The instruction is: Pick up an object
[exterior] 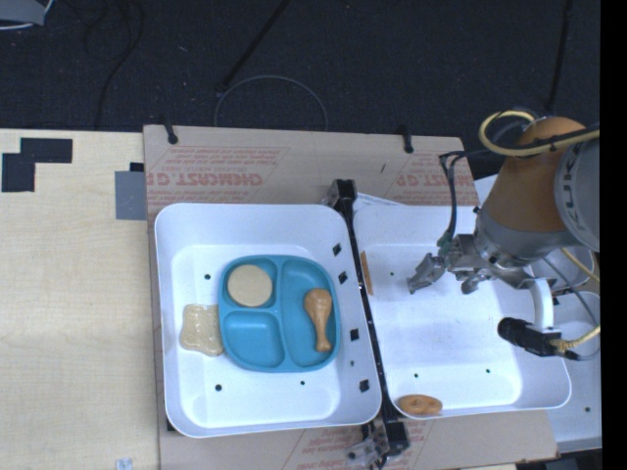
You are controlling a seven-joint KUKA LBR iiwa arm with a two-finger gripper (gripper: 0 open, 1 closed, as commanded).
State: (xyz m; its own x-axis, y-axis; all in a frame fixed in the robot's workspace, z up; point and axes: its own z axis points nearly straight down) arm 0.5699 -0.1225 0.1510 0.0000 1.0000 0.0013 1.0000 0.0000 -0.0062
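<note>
Four small food-like objects are seen, all lying flat. A round tan disc (249,285) is lodged in the upper-left compartment of a blue divided tray (257,346), left of frame centre. A tan drumstick (319,317) is laid lengthwise in the tray's right compartment, thick end up-frame. A pale, toast-like slab (201,329) is found touching the tray's left edge. A small orange-brown oval piece (421,404) is noted at lower centre-right of the frame.

Arm (549,194) cut off at right edge; right bin's (441,341) right rim hidden beneath it.
</note>
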